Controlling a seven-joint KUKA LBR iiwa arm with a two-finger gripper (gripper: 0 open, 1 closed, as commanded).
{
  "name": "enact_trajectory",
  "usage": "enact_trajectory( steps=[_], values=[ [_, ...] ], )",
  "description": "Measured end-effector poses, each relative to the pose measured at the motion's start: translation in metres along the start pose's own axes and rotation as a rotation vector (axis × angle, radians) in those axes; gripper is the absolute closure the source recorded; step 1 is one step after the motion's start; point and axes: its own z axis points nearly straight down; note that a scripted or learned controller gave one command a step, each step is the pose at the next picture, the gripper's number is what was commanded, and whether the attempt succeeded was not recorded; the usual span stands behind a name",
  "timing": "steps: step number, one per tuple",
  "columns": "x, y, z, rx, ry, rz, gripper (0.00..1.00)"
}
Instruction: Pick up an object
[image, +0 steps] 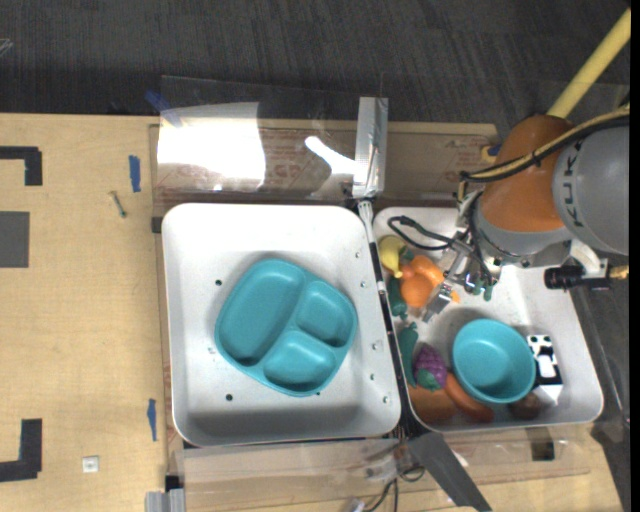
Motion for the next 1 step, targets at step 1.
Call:
enact_trajectory(
  steps=[1],
  values=[
    [-0.0042, -0.0015, -0.0146, 0.0, -0.015, 0.0, 1.0]
  ],
)
